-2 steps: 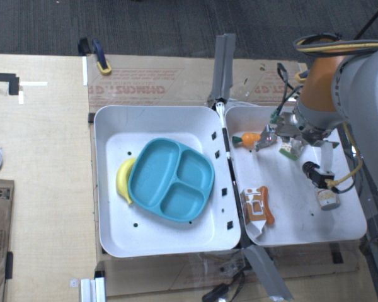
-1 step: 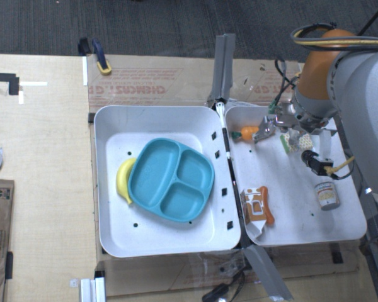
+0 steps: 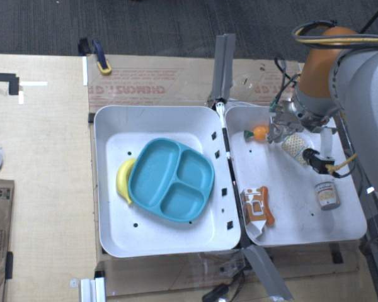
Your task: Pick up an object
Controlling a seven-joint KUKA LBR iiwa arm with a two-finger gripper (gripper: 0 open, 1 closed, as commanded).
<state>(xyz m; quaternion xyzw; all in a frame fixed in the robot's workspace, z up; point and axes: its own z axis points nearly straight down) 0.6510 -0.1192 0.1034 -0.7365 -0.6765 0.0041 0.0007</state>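
Two white bins sit side by side on the bench, and the big grey arm (image 3: 359, 80) with its orange band comes in from the right, over the far end of the right bin (image 3: 290, 228). Left bin (image 3: 113, 231) carries a blue divided plate (image 3: 170, 180), three compartments, lying flat and tilted a little in the frame, with a yellow banana (image 3: 123, 180) tucked against its left edge, curving along the rim and partly under it. Over to the right bin: the gripper (image 3: 278, 131) is down low at the far end, just beside a small orange ball-like object (image 3: 259, 133) on its left. Whether it touches that object I cannot tell, and the jaws are too buried in cables and wrist hardware to say if they are apart or together. Nothing can be seen between them. Right by the gripper lies a pale speckled cylinder (image 3: 294, 146), on its side, long axis running from upper left to lower right. Near the bin's left wall lies an orange and white packet (image 3: 257, 207), long axis roughly toward the camera, its near end against the bin's edge. Near the right side stands a small jar (image 3: 327, 195) with a label, upright, well apart from the packet.
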